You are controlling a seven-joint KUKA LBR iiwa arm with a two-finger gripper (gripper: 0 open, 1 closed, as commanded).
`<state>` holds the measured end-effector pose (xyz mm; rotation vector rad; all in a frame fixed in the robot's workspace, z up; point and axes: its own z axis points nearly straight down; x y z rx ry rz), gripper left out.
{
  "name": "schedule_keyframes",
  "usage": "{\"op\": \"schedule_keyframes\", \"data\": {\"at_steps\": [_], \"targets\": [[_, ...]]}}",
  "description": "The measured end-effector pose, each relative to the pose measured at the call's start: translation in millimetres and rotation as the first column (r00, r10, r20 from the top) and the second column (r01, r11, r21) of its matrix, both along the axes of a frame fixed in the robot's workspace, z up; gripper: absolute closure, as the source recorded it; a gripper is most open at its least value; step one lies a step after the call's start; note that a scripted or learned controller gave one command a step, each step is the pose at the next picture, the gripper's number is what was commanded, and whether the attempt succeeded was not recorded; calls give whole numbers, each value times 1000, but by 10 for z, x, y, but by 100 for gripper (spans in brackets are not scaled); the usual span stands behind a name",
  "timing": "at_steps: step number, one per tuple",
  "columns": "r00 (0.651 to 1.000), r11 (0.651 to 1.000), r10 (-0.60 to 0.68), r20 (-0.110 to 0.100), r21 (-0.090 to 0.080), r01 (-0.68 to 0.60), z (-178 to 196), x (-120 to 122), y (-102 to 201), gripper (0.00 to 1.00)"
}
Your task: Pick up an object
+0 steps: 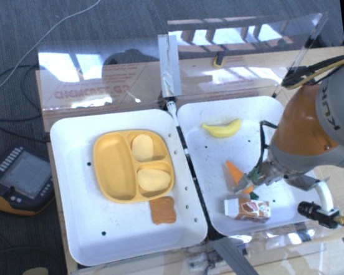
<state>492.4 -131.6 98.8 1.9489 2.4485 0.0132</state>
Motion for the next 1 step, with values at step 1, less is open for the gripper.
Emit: {"op": "schedule_keyframes", "data": {"at_steps": [1], "targets": [[994, 995, -104, -18, 0, 104, 838, 123, 785, 100]]}}
